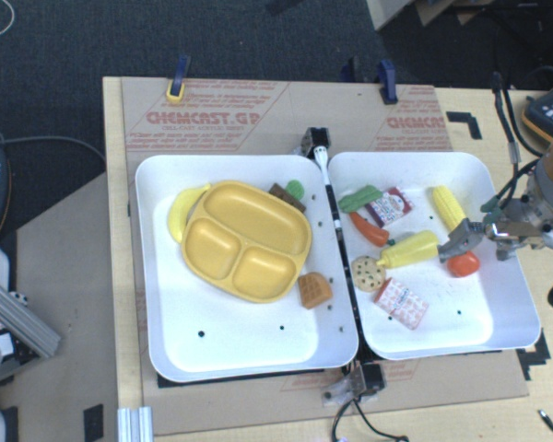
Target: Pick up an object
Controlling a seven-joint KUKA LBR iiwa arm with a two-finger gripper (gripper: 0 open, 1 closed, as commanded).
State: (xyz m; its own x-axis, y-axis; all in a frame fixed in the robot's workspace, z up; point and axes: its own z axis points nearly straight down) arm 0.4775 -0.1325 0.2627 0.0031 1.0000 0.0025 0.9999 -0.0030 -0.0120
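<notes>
My gripper (481, 243) hangs over the right side of the right bin (511, 325), open, with nothing between its fingers. A red tomato (463, 265) lies just below its left finger (460, 239). A yellow squeeze bottle (408, 250) lies immediately to the left of that finger, its end almost touching it. Behind the gripper lies a yellow corn cob (448, 207). A cookie (366, 272) and a red-and-white packet (402, 303) lie further left and nearer the front.
The right bin's back left holds a green pod (359, 198), a red packet (388, 207) and an orange carrot (369, 229). In the left bin (249, 348) are a yellow sectioned plate (246, 242), a yellow piece (179, 212) and a brown block (314, 289).
</notes>
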